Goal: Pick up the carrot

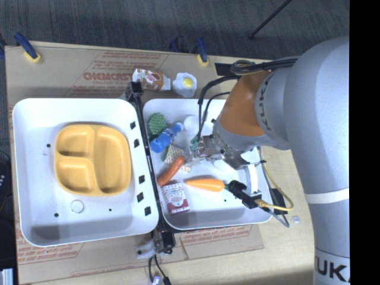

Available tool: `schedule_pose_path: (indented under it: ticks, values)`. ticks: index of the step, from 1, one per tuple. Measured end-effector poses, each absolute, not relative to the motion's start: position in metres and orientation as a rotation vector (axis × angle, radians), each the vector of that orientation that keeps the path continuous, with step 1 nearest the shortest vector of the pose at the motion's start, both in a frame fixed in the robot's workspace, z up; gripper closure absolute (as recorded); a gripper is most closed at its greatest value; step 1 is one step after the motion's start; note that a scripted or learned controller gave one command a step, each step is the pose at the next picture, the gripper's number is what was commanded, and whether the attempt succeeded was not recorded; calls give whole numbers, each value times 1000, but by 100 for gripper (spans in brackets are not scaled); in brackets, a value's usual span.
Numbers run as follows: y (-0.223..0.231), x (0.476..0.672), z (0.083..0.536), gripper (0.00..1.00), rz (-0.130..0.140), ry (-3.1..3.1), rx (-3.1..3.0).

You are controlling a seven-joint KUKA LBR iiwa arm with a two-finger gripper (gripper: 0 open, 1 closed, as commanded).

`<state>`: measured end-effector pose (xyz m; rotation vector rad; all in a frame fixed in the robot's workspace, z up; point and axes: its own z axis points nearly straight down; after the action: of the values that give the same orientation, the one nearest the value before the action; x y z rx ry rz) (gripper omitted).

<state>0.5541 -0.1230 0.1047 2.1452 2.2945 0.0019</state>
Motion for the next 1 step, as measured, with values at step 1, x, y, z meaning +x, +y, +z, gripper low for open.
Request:
schedule_pose_path:
  ticks: [1]
  values:
    - [-124,553,104,0,-1,2294,2147]
